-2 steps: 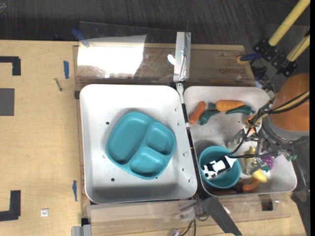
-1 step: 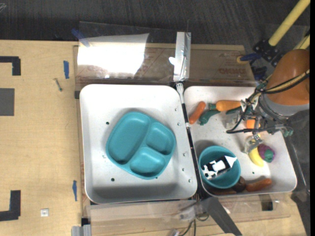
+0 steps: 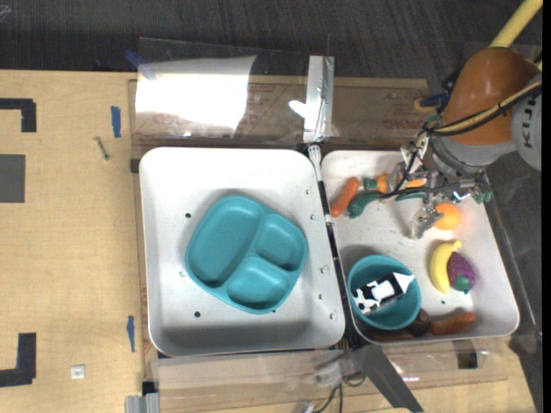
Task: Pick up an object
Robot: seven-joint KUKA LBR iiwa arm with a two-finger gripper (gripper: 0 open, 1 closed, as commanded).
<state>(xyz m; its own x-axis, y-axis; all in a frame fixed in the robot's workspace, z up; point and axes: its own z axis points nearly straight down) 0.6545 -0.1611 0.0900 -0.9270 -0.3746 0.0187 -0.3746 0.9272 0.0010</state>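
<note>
My gripper (image 3: 424, 219) hangs low over the back of the right bin (image 3: 504, 269), below the orange wrist band. An orange ball-shaped fruit (image 3: 448, 217) lies right beside it on its right, touching or nearly so. A toy carrot (image 3: 346, 196) with a green top lies to its left near the bin's back left corner. A yellow banana (image 3: 441, 265) and a purple piece (image 3: 463, 272) lie in front of the gripper. A teal bowl (image 3: 383, 315) holding a black-and-white toy cow (image 3: 377, 292) stands at the bin's front left.
A brown-red sausage-like piece (image 3: 451, 322) lies at the right bin's front edge. The left bin (image 3: 164, 179) holds a teal divided plate (image 3: 246, 252). A clear divider (image 3: 318, 101) stands behind the bins. Cables trail from the wrist over the right bin's back.
</note>
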